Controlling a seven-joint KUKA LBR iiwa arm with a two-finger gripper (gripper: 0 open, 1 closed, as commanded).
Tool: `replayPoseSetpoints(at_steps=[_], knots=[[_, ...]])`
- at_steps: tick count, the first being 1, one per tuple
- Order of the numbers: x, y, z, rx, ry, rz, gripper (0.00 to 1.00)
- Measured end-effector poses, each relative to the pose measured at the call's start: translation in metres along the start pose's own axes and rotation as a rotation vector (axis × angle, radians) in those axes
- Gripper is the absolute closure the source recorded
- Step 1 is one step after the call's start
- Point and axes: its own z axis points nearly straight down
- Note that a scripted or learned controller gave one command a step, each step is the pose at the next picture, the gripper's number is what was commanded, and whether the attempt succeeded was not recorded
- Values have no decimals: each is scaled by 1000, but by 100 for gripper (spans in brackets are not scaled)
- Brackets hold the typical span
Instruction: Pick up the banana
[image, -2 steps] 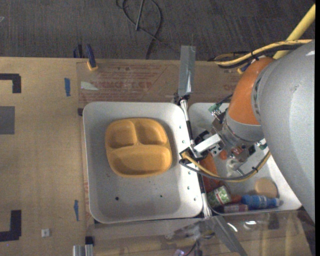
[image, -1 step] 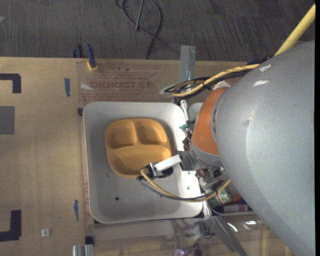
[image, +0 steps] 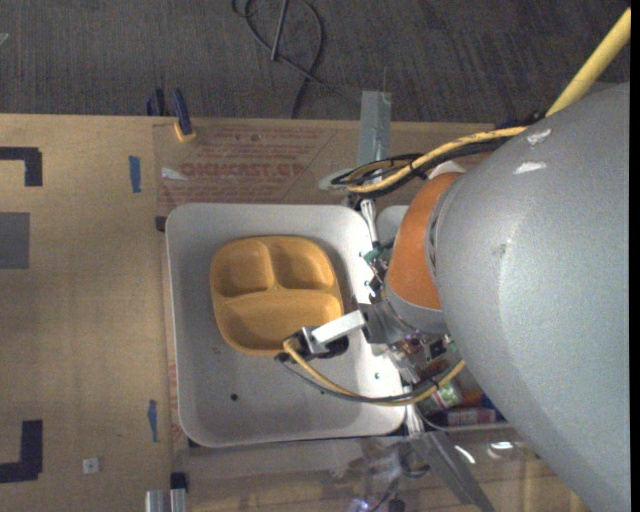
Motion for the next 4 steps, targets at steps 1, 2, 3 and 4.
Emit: replayPoseSetpoints(at_steps=[1,2,3,4], knots=[[23,-66,32,32,-18,217,100],[31,-85,-34,31,-17,217,100],[141,-93,-88,31,-14,191,100],[141,-91,-97,31,-14,195,100]])
